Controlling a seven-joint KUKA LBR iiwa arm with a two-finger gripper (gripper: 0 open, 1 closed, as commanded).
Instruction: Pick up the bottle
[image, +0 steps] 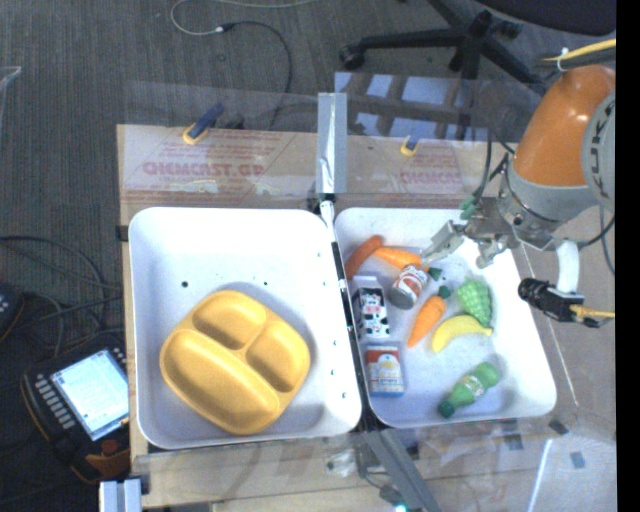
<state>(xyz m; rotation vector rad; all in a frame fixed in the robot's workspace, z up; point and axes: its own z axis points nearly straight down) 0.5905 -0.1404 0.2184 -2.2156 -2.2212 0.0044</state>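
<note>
Camera view: the gripper (465, 243) hangs with fingers spread over the right bin's (535, 385) far edge. The green plastic bottle (468, 388) lies near this bin's front right corner, beside a curved yellow banana (459, 331).

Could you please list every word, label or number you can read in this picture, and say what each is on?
"CHEMCAST GP", faint red print, partly legible: sheet behind the bins.
Milk carton: print too small.
Small box: label blurred.
Can: label unreadable.
Green bottle: label unreadable.
Handheld screen: unreadable.
</note>
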